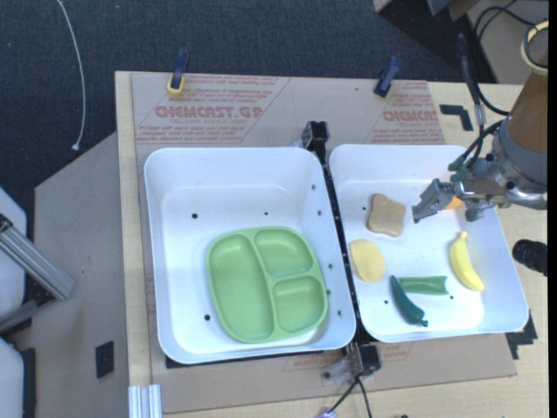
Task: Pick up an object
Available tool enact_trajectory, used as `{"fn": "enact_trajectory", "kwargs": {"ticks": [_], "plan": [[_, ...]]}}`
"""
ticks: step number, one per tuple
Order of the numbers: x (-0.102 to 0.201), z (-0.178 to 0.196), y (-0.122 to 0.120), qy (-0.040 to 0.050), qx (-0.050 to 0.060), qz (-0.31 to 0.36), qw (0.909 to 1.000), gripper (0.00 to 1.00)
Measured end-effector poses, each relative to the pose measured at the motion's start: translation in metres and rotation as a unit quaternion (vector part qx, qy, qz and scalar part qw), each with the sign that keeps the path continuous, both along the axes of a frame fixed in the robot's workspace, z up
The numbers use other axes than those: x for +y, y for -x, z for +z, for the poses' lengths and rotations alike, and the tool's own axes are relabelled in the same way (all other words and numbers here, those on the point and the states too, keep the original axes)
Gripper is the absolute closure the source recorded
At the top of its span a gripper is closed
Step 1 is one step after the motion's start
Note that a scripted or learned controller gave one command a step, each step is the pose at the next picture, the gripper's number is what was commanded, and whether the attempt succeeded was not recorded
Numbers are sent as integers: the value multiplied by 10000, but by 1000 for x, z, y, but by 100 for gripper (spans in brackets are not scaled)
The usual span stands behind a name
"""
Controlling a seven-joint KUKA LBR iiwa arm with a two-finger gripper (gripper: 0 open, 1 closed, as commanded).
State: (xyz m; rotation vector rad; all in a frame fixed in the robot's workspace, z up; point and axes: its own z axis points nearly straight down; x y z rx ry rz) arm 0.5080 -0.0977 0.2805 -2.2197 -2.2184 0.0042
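While the gripper (428, 205) hangs beside the tan object (385, 215), its opening cannot be told.

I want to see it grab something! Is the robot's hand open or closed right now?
Hand: cannot be told from this view.

My view cuts the arm (526, 151) off at the right edge, so I get just its wrist end. The gripper (429, 205) is a dark blur over the right bin (396, 168). An orange scrap (453, 202) peeks from behind it, perhaps a toy. Where the teal piece (406, 303) meets the green piece (424, 284), I can't tell which lies on top
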Motion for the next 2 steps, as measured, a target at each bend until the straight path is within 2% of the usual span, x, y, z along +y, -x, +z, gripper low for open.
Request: {"fn": "enact_trajectory", "kwargs": {"ticks": [1, 2], "plan": [[0, 2, -1, 3, -25, 4, 10000, 0], [5, -46, 7, 1, -15, -1, 10000, 0]]}}
